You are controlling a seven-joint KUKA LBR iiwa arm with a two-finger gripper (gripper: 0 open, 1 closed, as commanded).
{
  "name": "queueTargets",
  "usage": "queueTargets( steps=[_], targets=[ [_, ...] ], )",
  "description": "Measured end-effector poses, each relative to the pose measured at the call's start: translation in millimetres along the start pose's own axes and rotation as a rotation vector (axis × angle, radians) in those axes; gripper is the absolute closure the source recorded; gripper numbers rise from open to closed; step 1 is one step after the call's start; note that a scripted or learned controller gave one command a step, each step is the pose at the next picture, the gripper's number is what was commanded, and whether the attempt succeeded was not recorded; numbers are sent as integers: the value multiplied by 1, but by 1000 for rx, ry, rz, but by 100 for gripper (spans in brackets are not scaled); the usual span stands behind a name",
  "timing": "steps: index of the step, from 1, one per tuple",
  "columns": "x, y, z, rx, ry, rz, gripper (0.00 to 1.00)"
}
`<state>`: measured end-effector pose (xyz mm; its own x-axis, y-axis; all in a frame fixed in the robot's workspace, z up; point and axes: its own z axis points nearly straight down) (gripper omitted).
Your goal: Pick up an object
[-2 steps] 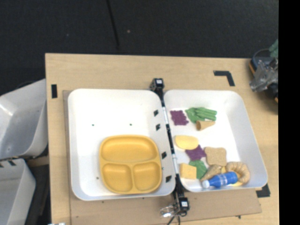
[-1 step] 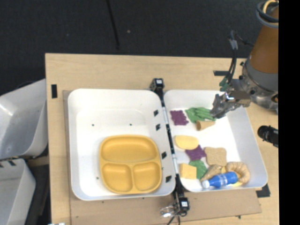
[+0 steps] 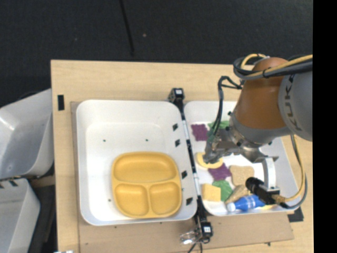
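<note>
The arm [image 3: 263, 101] leans low over the right bin [image 3: 281, 157], where the pickable pieces lie crowded: purple [image 3: 220, 171], tan [image 3: 242, 174] and yellow [image 3: 211, 193] bits and a blue bottle [image 3: 243, 203] at the near edge; the yellow divided tray [image 3: 146, 183] sits alone in the left bin [image 3: 89, 141]. The gripper [image 3: 212, 154] hangs over the yellow-and-purple cluster near the divider; I cannot tell its opening, and the pieces lie so flat and close that it may well pinch two or slip off.
</note>
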<state>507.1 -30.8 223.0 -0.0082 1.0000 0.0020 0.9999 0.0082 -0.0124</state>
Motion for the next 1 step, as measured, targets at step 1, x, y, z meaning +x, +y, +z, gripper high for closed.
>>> queueTargets(
  steps=[1],
  targets=[
    [1,-20,-235,-33,-3,4,100]
  ],
)
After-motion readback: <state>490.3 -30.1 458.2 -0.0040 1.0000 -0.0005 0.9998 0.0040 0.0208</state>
